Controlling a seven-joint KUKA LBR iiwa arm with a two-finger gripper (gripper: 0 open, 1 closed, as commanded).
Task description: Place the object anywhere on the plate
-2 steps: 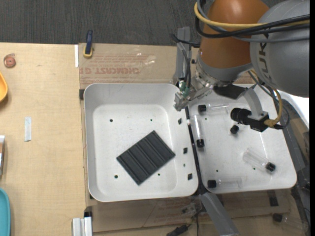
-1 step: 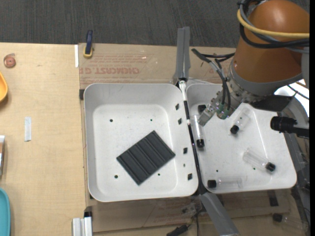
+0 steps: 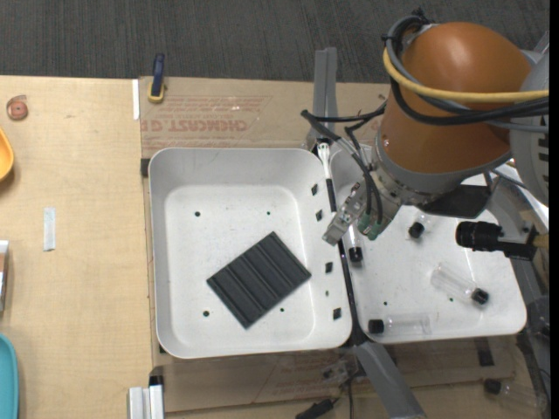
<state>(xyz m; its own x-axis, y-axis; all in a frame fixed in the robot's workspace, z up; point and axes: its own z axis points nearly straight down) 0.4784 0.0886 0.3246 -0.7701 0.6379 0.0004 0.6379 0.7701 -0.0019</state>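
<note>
Dark ribbed rectangular plate (image 3: 259, 278) lies bare in the left white bin (image 3: 175, 182); nothing placed yet. Gripper (image 3: 349, 225) hovers between bins; I cannot tell its grip state.

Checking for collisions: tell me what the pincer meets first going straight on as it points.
Probably the left rim of the right bin: the pincer points down about over its seam with the left bin. Depth is unclear; it might land just inside instead.
</note>
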